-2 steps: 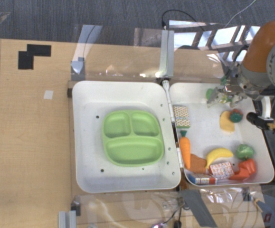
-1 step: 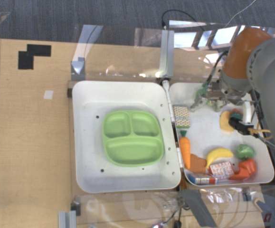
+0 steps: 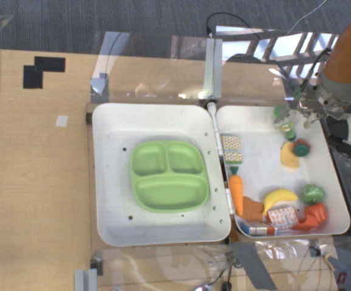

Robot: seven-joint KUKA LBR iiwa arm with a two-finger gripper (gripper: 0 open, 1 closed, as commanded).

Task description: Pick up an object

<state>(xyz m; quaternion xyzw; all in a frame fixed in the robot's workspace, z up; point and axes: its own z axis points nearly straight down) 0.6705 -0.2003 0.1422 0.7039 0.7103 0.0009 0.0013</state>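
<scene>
Two shallow white bins are seen side by side on the table [image 3: 36, 180], the left bin [image 3: 111, 223] and the right bin [image 3: 260, 156] meeting along a central divider. Most of the left bin's floor is taken up by a light green compartment plate [image 3: 170, 176], divided into two small upper sections and one long lower section. The arm [image 3: 348, 59], grey with an orange band, is seen at the upper right, and the jaws [image 3: 297, 109] are placed over the right bin's top right corner; whether they are released or clenched cannot be told, and nothing is seen held between them. Just beside them a small green bottle-like item [image 3: 284, 121] is found. Toy foods are scattered in the right bin: an orange carrot [image 3: 236, 194] lies along the left wall, with a patterned cracker-like block [image 3: 231, 148] above it. A yellow banana [image 3: 279, 197] is placed near the bottom, beside a red pepper [image 3: 314, 216] and a small printed box [image 3: 282, 216]. A green vegetable [image 3: 313, 193] sits just above the pepper. Toward the upper right, a yellow piece [image 3: 289, 157] touches a small red and green item [image 3: 300, 148].
</scene>
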